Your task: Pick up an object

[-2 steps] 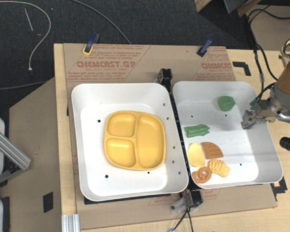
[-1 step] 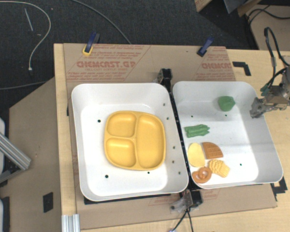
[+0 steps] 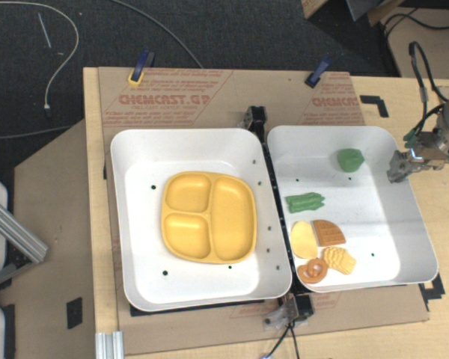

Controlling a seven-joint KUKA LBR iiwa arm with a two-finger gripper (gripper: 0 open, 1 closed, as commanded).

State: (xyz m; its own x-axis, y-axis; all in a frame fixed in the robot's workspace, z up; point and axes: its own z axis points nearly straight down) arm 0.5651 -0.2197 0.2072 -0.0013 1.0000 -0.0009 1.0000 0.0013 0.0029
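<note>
Bench [image 3: 209,84] is cardboard-topped with two blue clips at the far edge, carrying two white bins side by side; left bin [image 3: 135,223] holds a yellow divided plate [image 3: 209,217] with three compartments, sitting flat near the middle; right bin [image 3: 389,230] holds all the loose pickable stuff: green round piece [image 3: 350,159] up near the far right, green flat leafy piece [image 3: 305,200] near the left wall, then a tight cluster at the near-left corner, pale yellow wedge [image 3: 303,238], brown toast-like slice [image 3: 329,232], orange waffle-like piece [image 3: 340,260], small brown ring [image 3: 312,271], these four touching or nearly so; arm enters at the right edge, mostly cut off, wrist end sits over the right rim of the right bin, tool [image 3: 401,167] pointing left-down toward the bin, nothing seen between its parts, can't tell if it is spread or closed, too small and blurred; judged step: approach, nothing picked yet; best bet looks like the green round piece, nearest the tool and well apart from everything; come straight down centred on it; avoid the cluster, neighbours would get nudged or double-grabbed
</note>
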